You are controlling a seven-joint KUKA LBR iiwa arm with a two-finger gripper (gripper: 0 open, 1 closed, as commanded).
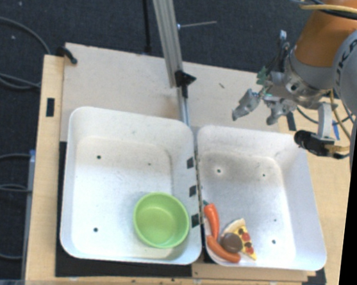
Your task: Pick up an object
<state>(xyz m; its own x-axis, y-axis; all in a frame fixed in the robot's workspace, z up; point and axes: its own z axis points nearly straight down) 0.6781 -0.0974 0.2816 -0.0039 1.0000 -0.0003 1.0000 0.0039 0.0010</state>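
While our claw (258, 110) hangs open and empty above the far edge of the right bin (302, 186), well apart from anything, we judge the green bowl (161, 219) in the left bin (99, 161) light, stiff and a little slick; its thin rim looks the best place to pinch. Toy food sits heaped in the right bin's near corner: a carrot (212, 219), a sausage (222, 249) and a pizza slice (242, 233). Overlap there hides their edges from us.
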